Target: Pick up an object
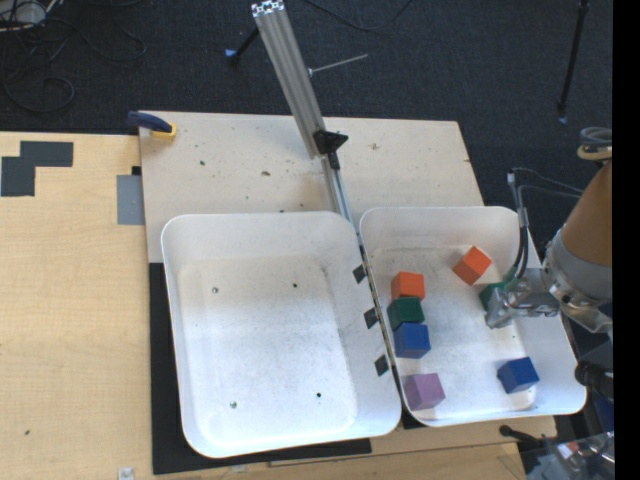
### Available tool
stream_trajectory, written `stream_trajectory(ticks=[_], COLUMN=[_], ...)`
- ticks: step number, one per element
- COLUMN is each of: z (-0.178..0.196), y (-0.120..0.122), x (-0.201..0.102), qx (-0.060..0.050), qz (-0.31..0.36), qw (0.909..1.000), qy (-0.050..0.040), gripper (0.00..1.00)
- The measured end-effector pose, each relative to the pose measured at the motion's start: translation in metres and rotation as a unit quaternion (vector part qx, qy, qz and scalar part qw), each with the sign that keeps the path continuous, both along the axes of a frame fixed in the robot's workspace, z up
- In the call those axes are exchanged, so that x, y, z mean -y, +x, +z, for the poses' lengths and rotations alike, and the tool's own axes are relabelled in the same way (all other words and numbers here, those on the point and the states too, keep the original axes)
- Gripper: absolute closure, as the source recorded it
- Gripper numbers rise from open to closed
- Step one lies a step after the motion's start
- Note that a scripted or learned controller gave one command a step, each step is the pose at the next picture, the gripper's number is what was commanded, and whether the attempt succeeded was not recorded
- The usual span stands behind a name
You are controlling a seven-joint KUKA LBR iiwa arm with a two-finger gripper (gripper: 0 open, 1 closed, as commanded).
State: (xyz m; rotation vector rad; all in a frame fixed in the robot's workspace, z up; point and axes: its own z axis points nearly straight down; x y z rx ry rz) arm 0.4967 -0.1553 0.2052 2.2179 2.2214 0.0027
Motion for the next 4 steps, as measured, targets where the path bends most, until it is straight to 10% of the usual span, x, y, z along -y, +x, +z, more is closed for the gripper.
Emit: stream_trajectory(ticks=[4], z=[0.022], y=[0.016], x=[-0.208], qx=[-0.003], qz=[0.001], qw=[1.0000], qy=[0.0008], gripper=[1.00])
